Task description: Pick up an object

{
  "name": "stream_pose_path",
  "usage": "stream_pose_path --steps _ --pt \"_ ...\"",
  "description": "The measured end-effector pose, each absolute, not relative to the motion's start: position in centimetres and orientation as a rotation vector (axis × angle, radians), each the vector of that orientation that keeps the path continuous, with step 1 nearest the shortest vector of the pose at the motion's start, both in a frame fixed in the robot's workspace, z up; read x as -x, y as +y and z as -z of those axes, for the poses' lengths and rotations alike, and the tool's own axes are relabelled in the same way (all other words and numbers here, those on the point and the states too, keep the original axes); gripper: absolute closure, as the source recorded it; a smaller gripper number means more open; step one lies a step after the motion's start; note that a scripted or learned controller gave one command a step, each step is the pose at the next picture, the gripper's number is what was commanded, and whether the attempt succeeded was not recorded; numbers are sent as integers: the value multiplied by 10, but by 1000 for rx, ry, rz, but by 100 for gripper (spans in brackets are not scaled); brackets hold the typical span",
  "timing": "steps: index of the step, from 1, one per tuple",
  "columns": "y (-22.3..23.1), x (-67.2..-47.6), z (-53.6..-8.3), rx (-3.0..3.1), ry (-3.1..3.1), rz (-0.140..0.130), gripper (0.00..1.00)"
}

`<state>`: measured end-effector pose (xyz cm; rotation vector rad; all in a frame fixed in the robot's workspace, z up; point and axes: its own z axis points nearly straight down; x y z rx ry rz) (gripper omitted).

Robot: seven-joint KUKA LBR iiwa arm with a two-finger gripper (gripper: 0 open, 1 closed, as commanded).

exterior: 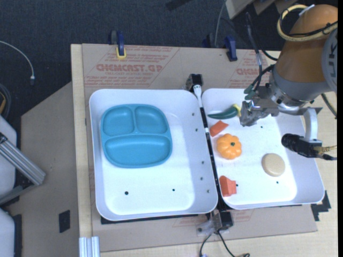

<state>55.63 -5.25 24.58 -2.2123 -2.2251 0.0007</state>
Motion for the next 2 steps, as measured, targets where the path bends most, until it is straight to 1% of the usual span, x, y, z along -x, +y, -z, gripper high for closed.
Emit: stream_pose_path --steps 1,2 --pt "-2 -577 -229 2217 -2226 1 100" --pt "53 -600 -234 2218 -2229 5 100"
